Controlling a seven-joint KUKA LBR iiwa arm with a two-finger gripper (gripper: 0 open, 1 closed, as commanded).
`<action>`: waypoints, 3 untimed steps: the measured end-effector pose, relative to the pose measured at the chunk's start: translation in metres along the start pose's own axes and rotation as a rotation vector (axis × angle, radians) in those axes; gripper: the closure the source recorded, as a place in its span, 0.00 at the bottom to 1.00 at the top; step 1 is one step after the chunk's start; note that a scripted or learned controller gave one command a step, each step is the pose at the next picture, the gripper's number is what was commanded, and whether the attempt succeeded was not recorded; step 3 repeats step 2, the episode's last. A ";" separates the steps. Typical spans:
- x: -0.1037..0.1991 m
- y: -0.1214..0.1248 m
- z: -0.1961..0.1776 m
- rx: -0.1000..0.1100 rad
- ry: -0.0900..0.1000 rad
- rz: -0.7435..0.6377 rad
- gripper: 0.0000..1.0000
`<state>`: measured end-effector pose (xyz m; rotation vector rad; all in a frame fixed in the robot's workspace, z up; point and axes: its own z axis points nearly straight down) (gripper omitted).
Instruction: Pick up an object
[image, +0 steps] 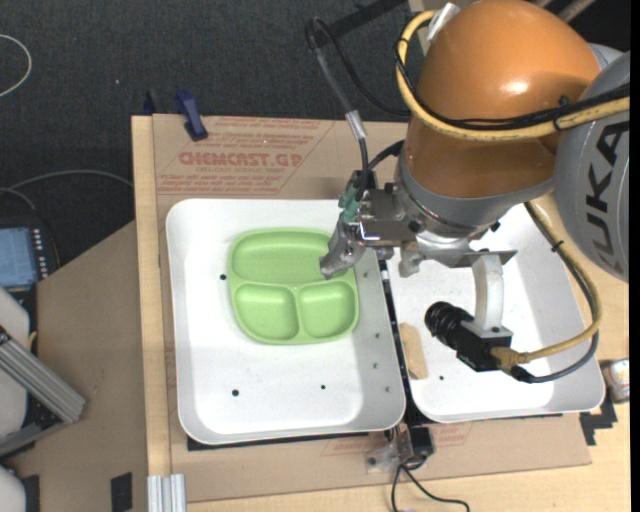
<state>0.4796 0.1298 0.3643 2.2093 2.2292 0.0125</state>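
Observation:
A light green divided plate with three compartments lies in the left white bin. My gripper hangs at the plate's upper right rim, close to the wall between the two bins. The arm's orange band and grey wrist cover most of the gripper from above. Whether it touches the plate's rim is hidden. A small tan wooden piece lies in the right bin against its left wall.
A black cylindrical part with a yellow cable hangs below the wrist over the right bin. Cardboard lies behind the bins, with a blue clip at its far edge. Cables trail at the bench's front edge.

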 end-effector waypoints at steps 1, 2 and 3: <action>-0.004 0.000 -0.007 0.005 -0.003 0.007 1.00; 0.024 0.001 -0.069 0.000 0.000 0.005 1.00; 0.024 0.001 -0.069 0.000 0.000 0.005 1.00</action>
